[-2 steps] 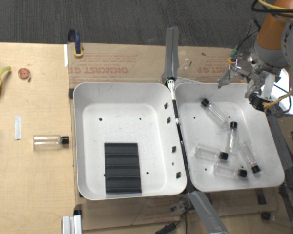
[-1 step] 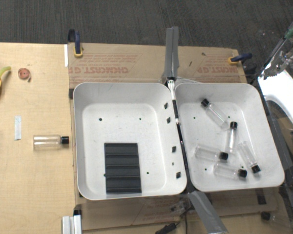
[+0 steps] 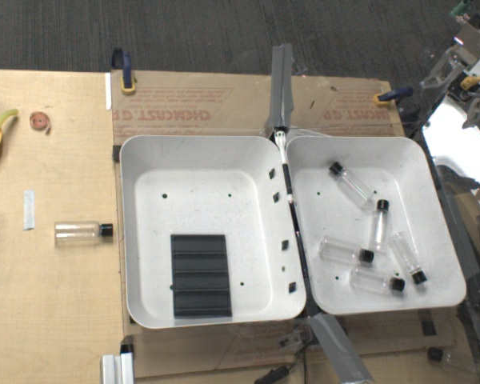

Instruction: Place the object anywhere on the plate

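Five clear, black-capped vials [image 3: 348, 184] lay scattered in the right bin [image 3: 432, 174], none on the dark ribbed plate [image 3: 200, 276], which lay flat in the left bin [image 3: 144, 182]. Claw state: could not tell.

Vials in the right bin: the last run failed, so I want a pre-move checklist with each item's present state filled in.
1. Clear vials present in right bin: ok, five.
2. A vial lying apart for picking: ok, topmost vial.
3. Dark ridged plate in left bin: ok.
4. Plate surface free: ok.
5. Arm over the bins: not ok.
6. Stray vial on bench outside the bins: not ok.
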`<state>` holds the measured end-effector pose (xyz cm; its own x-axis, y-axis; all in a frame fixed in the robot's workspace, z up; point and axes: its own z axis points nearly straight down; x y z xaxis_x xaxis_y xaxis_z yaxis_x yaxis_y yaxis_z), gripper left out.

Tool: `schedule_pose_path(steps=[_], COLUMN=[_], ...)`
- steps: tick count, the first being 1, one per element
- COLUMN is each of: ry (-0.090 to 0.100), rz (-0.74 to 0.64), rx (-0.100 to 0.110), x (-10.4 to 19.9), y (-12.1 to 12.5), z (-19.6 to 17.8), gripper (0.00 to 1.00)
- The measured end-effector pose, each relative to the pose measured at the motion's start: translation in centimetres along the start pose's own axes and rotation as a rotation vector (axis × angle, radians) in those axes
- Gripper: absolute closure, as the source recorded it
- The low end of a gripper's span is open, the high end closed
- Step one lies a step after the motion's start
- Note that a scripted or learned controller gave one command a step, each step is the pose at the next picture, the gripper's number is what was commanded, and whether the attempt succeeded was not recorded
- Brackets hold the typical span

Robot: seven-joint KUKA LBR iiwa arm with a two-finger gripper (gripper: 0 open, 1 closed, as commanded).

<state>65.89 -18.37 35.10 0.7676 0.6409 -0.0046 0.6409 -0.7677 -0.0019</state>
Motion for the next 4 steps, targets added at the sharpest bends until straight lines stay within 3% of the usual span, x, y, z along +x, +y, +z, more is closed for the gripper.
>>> schedule_pose_path(steps=[1, 2, 4], ry=[0.001, 0.0, 0.001], rz=[0.048, 0.145, 0.41], rx=[0.0, 0.001, 0.001], x=[-3.4, 1.6, -4.4], y=[1.4, -4.4, 1.4], z=[-7.5, -8.9, -8.8], gripper=[0.0, 0.0, 0.0])
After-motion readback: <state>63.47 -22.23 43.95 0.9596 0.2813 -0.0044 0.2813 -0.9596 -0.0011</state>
